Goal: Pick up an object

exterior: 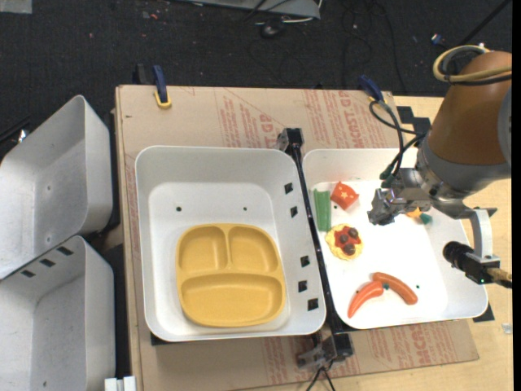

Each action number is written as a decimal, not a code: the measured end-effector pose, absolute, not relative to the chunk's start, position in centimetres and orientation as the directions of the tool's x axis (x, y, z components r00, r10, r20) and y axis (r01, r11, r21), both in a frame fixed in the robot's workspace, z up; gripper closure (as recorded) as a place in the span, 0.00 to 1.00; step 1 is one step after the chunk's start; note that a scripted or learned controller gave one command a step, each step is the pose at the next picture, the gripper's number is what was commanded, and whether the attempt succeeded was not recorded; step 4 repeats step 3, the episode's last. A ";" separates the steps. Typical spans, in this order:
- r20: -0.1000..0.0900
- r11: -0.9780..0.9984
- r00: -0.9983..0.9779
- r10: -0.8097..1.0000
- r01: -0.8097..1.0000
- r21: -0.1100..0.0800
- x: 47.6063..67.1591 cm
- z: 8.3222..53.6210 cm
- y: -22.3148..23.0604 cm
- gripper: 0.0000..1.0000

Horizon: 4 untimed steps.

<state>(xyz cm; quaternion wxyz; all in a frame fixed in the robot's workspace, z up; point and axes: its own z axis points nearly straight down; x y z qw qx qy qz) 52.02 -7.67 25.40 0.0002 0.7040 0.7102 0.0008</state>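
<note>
The orange hot dog (383, 291) lies nearest, at the front of my right bin (456, 300), with the small yellow pizza (345, 241) just behind it. My tool (386, 208) hovers over the bin's middle, nothing visibly in it; I cannot tell its opening. I should centre over one object before descending, clear of the yellow tray (231, 274).

Gripper (389, 206) hangs over the right bin (464, 300), upper middle. Red piece (345, 195) just to its left, green stick (323, 208) further left at the bin wall. Yellow pastry with dark topping (345, 241) below-left of it. Orange and red sausages (381, 290), crossed, well below. Left bin (163, 169) with yellow divided tray (231, 274) far left.
</note>
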 end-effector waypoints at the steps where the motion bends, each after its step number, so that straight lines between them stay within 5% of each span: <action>1: 0.002 0.008 -0.008 1.000 1.000 -0.002 52.2 24.2 -1.9 1.00; 3: 0.002 0.008 -0.008 1.000 1.000 0.002 54.4 24.0 7.9 1.00; 4: 0.002 0.008 -0.008 1.000 1.000 0.002 54.4 24.0 7.9 1.00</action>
